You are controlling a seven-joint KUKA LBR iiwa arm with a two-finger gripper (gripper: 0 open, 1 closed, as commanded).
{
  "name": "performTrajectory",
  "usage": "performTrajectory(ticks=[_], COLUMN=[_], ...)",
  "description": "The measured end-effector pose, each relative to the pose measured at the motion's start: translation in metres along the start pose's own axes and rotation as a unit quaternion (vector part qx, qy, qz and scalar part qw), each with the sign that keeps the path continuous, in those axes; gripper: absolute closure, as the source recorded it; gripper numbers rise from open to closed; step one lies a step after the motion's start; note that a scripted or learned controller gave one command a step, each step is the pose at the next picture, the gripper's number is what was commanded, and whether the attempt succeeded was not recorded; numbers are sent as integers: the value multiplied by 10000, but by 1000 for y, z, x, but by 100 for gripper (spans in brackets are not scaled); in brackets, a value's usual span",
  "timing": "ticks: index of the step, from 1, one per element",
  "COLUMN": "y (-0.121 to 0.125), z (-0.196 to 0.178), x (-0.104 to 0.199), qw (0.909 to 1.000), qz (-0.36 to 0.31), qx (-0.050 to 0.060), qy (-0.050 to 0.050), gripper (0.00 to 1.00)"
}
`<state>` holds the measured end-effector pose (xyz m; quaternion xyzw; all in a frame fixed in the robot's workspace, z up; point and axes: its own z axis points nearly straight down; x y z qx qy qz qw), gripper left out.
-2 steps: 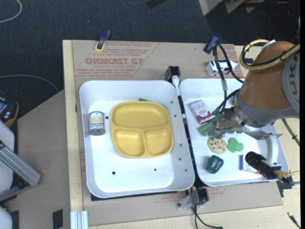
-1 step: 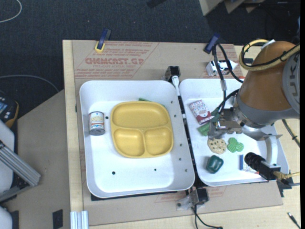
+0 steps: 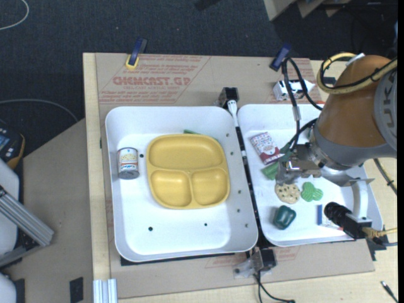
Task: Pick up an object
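A: Gripper (image 3: 295, 166) position?

B: Over the right bin (image 3: 303, 231), about mid-bin. The arm (image 3: 353, 106) comes in from the right and covers the bin's far right part.

A: Open or closed?

B: Can't tell, the wrist blocks it from this angle. Nothing visibly held.

A: Objects to pick?

B: All candidates near it are in the right bin. Red-and-white packet (image 3: 263, 145) is toward the far left corner. A green flat piece (image 3: 272, 168) is just left of the gripper, partly under it. The cookie (image 3: 287, 192) is just in front of it, with a light green piece (image 3: 311, 192) beside the cookie on the right. A dark green pepper-like toy (image 3: 284, 216) lies nearer the front edge.

A: Left bin (image 3: 183, 231)?

B: Yellow divided plate (image 3: 187, 169) in the middle, lying flat. A small can (image 3: 128, 163) stands upright just left of the plate. A green sliver (image 3: 191, 132) shows at the plate's far edge.
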<state>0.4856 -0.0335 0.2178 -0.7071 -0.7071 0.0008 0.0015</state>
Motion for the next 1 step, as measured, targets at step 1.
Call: performTrajectory(ticks=[1], y=[4], z=[-12], x=[-17], qw=[10000], qz=[8], qx=[-32], qy=[-13], gripper=[100])
